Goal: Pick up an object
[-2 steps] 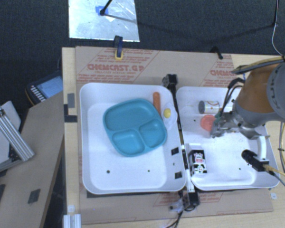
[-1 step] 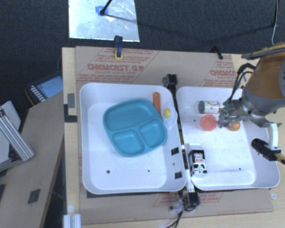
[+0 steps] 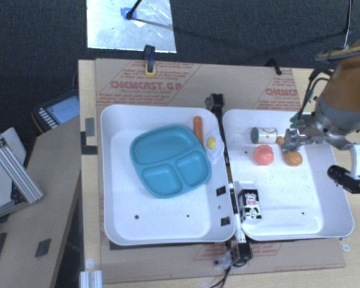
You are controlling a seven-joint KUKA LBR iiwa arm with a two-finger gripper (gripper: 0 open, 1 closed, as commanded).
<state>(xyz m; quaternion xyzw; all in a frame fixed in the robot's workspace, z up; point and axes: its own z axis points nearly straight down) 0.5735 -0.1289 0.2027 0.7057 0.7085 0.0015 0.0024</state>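
Observation:
In the right bin (image 3: 324, 215) my gripper (image 3: 291, 144) hangs low near the back, right over a small orange object (image 3: 294, 158) that lies just below its tip. A pink round object (image 3: 263, 155) sits a little to its left. Behind that lies a small white can (image 3: 264, 135) on its side. A black and white cow-patterned item (image 3: 250, 204) rests by the bin's front left wall. The arm's grey wrist and orange band reach in from the right.
The left bin (image 3: 117, 161) holds a blue divided plate (image 3: 169, 160), an orange carrot-like stick (image 3: 198, 128) and a small yellow piece (image 3: 211, 143) near its right wall. A black clamp (image 3: 215, 102) sits at the back between the bins.

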